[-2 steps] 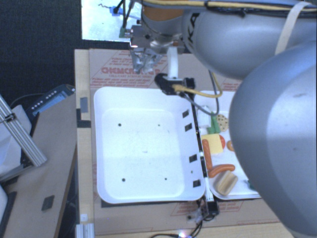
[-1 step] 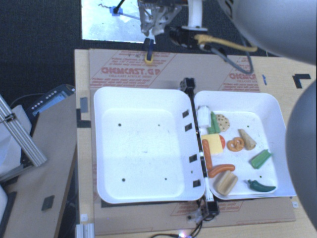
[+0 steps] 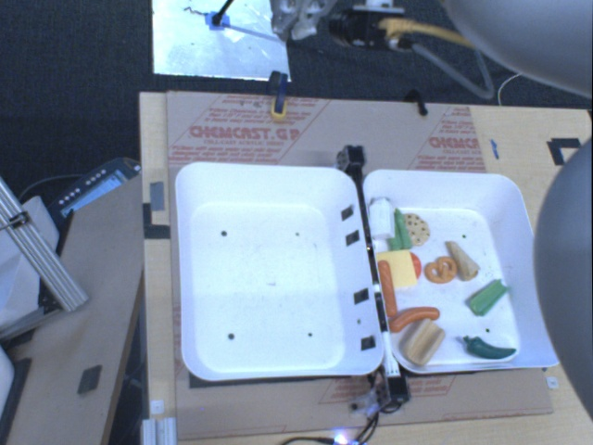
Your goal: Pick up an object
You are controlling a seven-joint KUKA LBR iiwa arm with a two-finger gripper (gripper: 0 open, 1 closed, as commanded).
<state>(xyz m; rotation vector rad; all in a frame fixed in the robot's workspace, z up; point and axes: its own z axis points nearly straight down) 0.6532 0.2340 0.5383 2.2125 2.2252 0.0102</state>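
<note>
The right bin [image 3: 515,213] holds several toy foods: a yellow cheese block [image 3: 401,269], a pretzel [image 3: 440,270], a cookie [image 3: 416,227], a tan bread piece [image 3: 461,260], a green pepper strip [image 3: 486,296], a dark green chili [image 3: 488,348], two orange sausages [image 3: 414,318], a bread roll [image 3: 422,342] and a white cylinder [image 3: 380,217]. My gripper [image 3: 298,24] hangs high at the top of the view, well beyond both bins and far from the food. Nothing shows between its tips.
The left white bin [image 3: 190,248] lies beside the right one, joined by a black clip strip [image 3: 363,248]. Both rest on a cardboard sheet [image 3: 241,130]. A yellow and blue clamp [image 3: 278,97] sits at the back. The grey arm [image 3: 565,276] looms at the right.
</note>
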